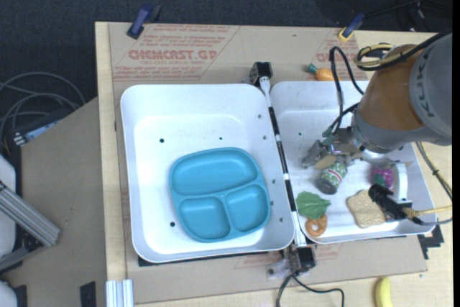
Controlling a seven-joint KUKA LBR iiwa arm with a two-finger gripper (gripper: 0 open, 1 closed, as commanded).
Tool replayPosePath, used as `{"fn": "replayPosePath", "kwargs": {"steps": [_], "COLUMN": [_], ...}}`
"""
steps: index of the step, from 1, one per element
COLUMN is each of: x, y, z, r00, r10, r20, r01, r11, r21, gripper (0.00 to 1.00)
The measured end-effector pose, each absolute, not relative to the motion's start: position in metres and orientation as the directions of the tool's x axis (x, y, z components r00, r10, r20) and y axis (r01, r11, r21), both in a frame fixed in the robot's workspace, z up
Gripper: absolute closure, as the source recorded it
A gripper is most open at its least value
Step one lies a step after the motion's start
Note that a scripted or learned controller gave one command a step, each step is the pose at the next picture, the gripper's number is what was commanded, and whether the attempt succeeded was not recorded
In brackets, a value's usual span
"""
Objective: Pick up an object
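Can, small and lying tilted mid-way along the right bin, looks rigid, light, slippery; grip its sides — gripper jaw state unclear.

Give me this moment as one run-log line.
arm: over right bin | gripper: low, by small can | grasp: unconfirmed | left bin: blue divided tray | nearby: green leaf, toast

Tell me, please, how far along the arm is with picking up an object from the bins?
Done: the pincer is down in the right bin, close over the small can.
In hand: I see nothing gripped.
Left: gripping and lifting; the green leaf, bread slice and pretzel lie on the floor.
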State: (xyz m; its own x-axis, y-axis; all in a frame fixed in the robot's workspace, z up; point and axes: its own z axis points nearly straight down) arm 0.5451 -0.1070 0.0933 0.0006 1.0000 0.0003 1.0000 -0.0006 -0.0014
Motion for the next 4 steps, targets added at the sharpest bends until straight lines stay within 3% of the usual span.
{"fn": "replayPosePath", "kwargs": {"steps": [1, 2, 3, 4], "x": [0.510, 0.512, 0.499, 0.553], "y": [-0.110, -0.110, -0.148, -0.097], "z": [0.084, 0.096, 0.222, 0.226], "r00": [0.001, 0.001, 0.001, -0.001], "r10": [1.000, 1.000, 1.000, 1.000], "r20": [0.001, 0.000, -0.001, 0.000], "r01": [1.000, 1.000, 1.000, 1.000], "r11": [-0.001, -0.001, -0.001, 0.001], "r21": [-0.003, 0.004, 0.002, 0.002], "gripper": [0.00, 1.00, 1.00, 1.00]}}
